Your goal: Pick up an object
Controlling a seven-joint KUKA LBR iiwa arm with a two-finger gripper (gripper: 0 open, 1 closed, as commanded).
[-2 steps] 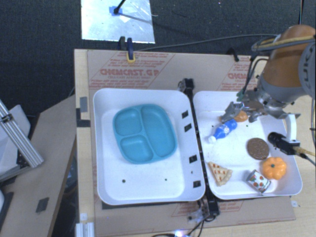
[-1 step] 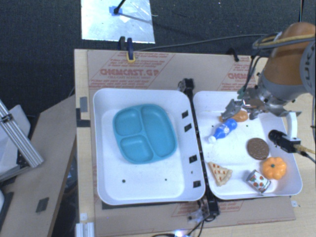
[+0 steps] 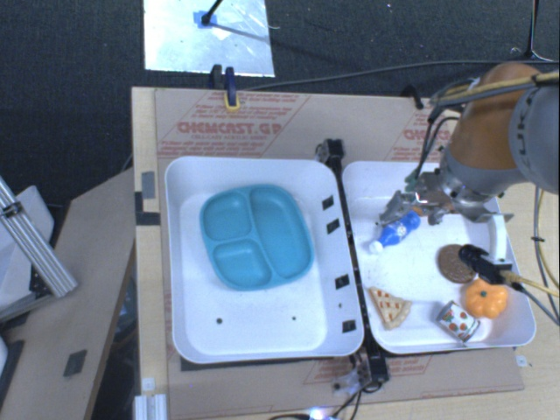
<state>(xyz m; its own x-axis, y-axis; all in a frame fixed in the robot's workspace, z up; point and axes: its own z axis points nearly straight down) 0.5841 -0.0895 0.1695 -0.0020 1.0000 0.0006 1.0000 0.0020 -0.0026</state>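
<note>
Right bin, upper half: the blue bottle lies just below-left of the claw, long axis slanting from lower left to upper right; whether the claw is open cannot be told.

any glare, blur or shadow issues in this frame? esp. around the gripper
Camera view: even, diffuse light with soft shadows in both white bins. Glare on the shiny sheet at the top washes out its surface. The gripper above the blue bottle looks soft and small, its detail unclear. The blue divided plate and the small pumpkin read sharply.
</note>
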